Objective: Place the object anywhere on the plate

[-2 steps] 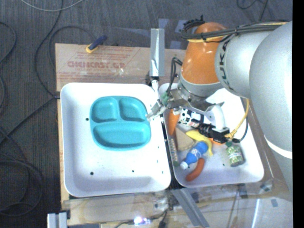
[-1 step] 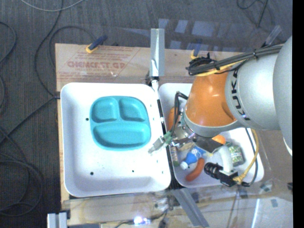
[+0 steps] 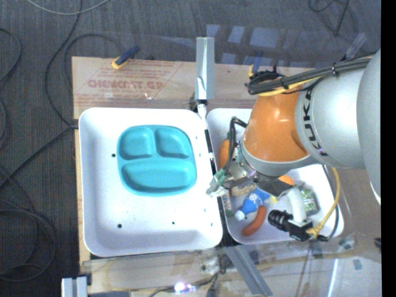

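Note:
A turquoise three-compartment plate (image 3: 157,159) lies in the left white bin (image 3: 99,228) with nothing on it. My gripper (image 3: 228,184) hangs low over the left part of the right bin (image 3: 328,184), just right of the wall between the bins. The arm's orange band and grey wrist cover most of that bin. Below the gripper lie small objects: a blue and white piece (image 3: 252,203), a red sausage-shaped item (image 3: 254,221) and a white and green item (image 3: 301,200). An orange object (image 3: 224,155) shows at the bin's left wall beside the wrist.
The bins sit on a cardboard-covered bench (image 3: 124,82). A metal bar (image 3: 203,73) stands at the back between the bins. A black connector and yellow cable (image 3: 297,224) hang at the right bin's front. Cables lie on the floor around.

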{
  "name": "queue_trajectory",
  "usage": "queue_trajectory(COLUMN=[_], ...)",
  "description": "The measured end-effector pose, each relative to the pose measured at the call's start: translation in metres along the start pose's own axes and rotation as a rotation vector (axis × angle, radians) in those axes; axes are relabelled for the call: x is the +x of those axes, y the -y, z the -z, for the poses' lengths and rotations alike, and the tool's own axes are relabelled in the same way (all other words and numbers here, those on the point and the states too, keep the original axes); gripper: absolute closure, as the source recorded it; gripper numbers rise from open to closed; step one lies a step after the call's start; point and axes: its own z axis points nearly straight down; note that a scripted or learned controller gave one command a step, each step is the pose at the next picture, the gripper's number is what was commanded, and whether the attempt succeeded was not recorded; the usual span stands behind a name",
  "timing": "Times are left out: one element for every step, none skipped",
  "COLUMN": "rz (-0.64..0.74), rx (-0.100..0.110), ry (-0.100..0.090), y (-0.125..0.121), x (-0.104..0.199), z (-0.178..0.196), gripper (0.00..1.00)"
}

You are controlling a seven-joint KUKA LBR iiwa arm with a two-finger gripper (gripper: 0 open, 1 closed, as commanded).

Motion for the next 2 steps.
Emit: queue_trajectory(rz=[-0.177,-0.285], rx=[-0.002,-0.003], ry=[0.003,0.006], y=[-0.088,-0.189], x=[0.017,0.022], z=[-0.008,0.004], gripper=[1.0,1.0])
